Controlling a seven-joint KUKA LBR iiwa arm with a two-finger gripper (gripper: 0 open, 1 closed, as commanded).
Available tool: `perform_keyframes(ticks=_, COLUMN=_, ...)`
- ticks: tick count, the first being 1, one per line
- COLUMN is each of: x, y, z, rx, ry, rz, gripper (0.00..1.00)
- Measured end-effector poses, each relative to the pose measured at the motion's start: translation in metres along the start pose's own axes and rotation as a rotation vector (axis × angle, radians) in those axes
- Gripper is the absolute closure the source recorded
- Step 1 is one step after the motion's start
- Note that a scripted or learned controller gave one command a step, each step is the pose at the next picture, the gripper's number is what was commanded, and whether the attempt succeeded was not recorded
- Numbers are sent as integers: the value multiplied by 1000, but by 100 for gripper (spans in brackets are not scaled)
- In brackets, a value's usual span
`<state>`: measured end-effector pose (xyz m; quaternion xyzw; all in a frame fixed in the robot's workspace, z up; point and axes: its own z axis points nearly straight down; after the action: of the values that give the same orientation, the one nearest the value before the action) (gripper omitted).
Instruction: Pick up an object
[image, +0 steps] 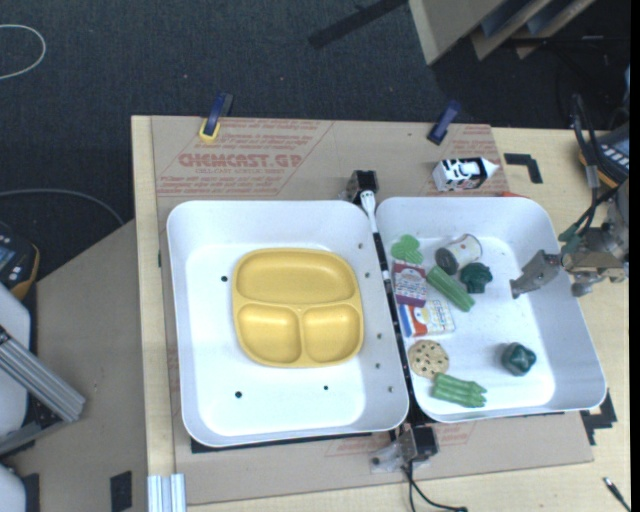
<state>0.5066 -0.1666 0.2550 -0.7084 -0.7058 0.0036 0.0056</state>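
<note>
Over right bin's (570, 340) right edge: gripper (545, 272), can't tell its state, nothing seen held. Cookie (428, 357), green ball (518, 357), green beans (458, 390) lie in right bin. Yellow tray (297, 305) in left bin (200, 300).

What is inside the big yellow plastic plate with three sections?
The yellow divided plastic plate in the left white bin shows bare yellow in all three sections. Whatever lies beneath the plate is covered.
</note>
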Motion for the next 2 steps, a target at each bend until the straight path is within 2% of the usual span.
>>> perform_keyframes(ticks=1, x=0, y=2, z=-7, rx=-13, ry=-3, rz=-3, gripper=0)
perform_keyframes(ticks=2, x=4, y=0, z=56, rx=-6, ry=0, rz=-3, gripper=0)
